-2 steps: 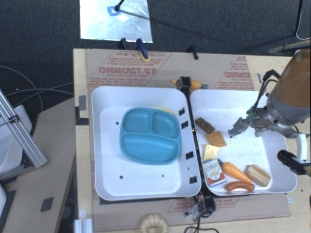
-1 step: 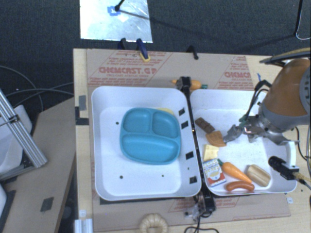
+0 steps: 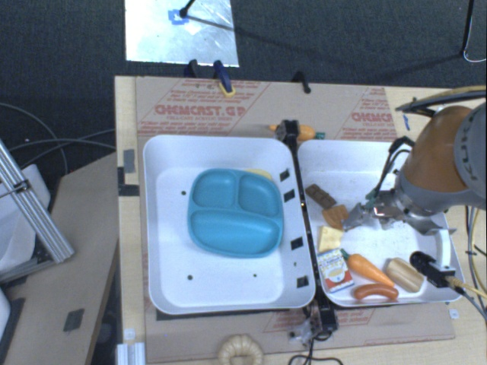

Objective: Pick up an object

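Observation:
The right bin [image 3: 358,154] holds several toy foods. A brown chocolate bar [image 3: 320,197] lies near its left wall, with a tan cracker piece [image 3: 334,217] just below it. Further forward are a yellow cheese slice [image 3: 329,239], a small printed packet [image 3: 335,269], an orange carrot [image 3: 371,268], a red sausage [image 3: 374,293] and a bread roll [image 3: 403,274]. My gripper [image 3: 356,217] is low in this bin, right beside the tan cracker piece and pointing left at it. I see nothing lifted off the bin floor.
The left bin [image 3: 167,204] carries a blue divided plate [image 3: 234,211] with a yellow piece [image 3: 262,174] peeking out behind it. An orange-yellow item [image 3: 304,133] lies behind the divider between the bins. The arm's orange band [image 3: 437,152] hangs over the right bin's right side.

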You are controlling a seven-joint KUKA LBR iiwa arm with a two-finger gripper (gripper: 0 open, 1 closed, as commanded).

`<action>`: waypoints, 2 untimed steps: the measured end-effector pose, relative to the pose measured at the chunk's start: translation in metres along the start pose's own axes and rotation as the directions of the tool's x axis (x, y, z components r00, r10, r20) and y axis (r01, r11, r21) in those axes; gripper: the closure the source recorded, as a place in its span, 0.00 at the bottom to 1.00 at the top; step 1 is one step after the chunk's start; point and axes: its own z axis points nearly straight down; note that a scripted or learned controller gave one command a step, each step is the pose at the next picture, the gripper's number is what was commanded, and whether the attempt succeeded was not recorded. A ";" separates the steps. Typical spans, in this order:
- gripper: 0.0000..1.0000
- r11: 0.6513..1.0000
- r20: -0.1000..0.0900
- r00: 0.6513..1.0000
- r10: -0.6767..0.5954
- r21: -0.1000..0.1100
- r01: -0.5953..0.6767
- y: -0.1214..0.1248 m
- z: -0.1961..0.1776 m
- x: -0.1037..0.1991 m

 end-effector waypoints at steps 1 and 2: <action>0.00 1.000 -0.003 1.000 -0.001 -0.003 0.001 0.003 0.017 0.001; 1.00 1.000 -0.002 1.000 -0.001 -0.011 0.001 0.005 0.004 0.001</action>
